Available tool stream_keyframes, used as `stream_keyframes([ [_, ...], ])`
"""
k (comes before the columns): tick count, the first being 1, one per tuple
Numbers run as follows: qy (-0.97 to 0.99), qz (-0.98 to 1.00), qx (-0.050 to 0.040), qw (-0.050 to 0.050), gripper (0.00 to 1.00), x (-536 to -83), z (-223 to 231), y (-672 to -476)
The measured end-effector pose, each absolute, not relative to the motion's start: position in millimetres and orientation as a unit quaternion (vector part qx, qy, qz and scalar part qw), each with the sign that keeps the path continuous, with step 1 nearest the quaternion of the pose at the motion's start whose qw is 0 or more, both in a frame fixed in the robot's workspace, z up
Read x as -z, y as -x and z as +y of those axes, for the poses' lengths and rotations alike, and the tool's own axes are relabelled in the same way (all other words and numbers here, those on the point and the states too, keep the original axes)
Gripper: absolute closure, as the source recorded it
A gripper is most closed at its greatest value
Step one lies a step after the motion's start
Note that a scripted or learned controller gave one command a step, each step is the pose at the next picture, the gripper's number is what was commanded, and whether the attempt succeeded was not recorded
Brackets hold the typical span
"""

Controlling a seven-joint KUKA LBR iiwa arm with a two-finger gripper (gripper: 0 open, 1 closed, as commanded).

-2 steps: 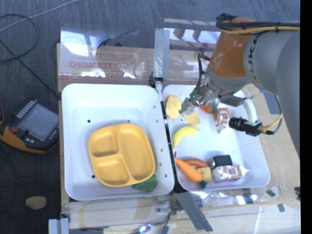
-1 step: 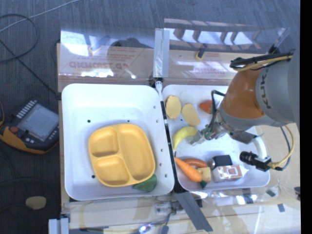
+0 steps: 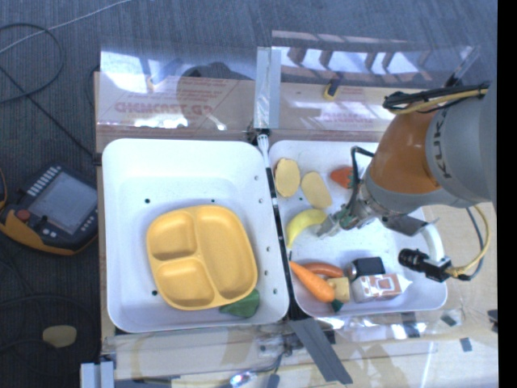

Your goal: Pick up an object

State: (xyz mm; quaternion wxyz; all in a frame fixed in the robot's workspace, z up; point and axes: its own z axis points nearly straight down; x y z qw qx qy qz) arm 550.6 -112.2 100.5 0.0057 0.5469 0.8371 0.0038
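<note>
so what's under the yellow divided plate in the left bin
A green object pokes out from beneath the yellow divided plate at its near right corner. Most of it is covered, so I can't identify it. Elsewhere the plate rests on the left bin.

A teach pendant (image 3: 50,212) lies on the grey carpet (image 3: 48,71) at nine o'clock, black cables (image 3: 32,79) trailing above it; a small tan disc (image 3: 59,335) rests at seven o'clock.

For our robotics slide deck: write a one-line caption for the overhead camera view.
Gripper lowered beside a yellow banana in the right bin; yellow divided plate in the left bin.
</note>
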Motion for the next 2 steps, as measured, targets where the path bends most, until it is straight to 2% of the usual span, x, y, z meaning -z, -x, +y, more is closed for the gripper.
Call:
stream_keyframes([
  [1, -0.547, 0.837, -0.0036, 0.006, 0.00, -101, -112, -550.5],
  [2, -0.613, 0.790, -0.0020, 0.003, 0.00, -90, -109, -601.2],
])
